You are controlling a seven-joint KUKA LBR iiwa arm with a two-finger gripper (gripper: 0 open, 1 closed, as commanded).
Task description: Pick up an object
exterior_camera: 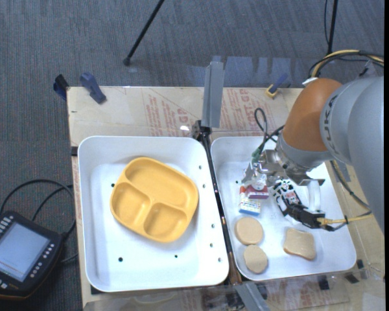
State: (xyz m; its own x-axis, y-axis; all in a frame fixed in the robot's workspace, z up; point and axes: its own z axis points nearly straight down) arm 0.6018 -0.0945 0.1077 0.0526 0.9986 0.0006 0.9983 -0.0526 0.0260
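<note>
Now the gripper hangs over the small carton in the right bin; whether its jaws are spread I cannot tell; best descend straight, centred, before closing.

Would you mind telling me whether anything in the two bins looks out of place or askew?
Nothing looks spilled or damaged. The yellow divided plate lies askew in the left bin; a small box and three tan pieces sit loosely in the right bin beneath the gripper.
</note>
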